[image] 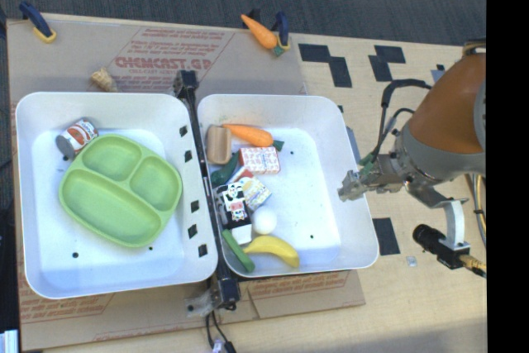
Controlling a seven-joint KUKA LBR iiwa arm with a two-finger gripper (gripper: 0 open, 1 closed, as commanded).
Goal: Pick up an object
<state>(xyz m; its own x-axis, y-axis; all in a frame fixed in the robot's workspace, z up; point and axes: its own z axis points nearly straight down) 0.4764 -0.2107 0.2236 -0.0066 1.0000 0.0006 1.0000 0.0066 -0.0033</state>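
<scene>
The right bin (pixel 331 169) holds a heap of small toy foods along its left side: a carrot (pixel 250 134), a bread slice (pixel 217 144), a patterned box (pixel 259 160), a white egg (pixel 264 221), a banana (pixel 275 250) and a few dark pieces. My gripper (pixel 354 186) hangs over the bin's right rim, well to the right of the heap, with nothing seen between its fingers. The grey arm with its orange band (pixel 450 107) reaches in from the right.
The left bin (pixel 37 252) carries a green divided plate (pixel 121 187) and a small can (pixel 77 136) at its upper left. A second carrot (pixel 262 32) lies on the cardboard behind the bins, a cork-like piece (pixel 102 80) further left. A black clamp (pixel 188 84) sits between the bins.
</scene>
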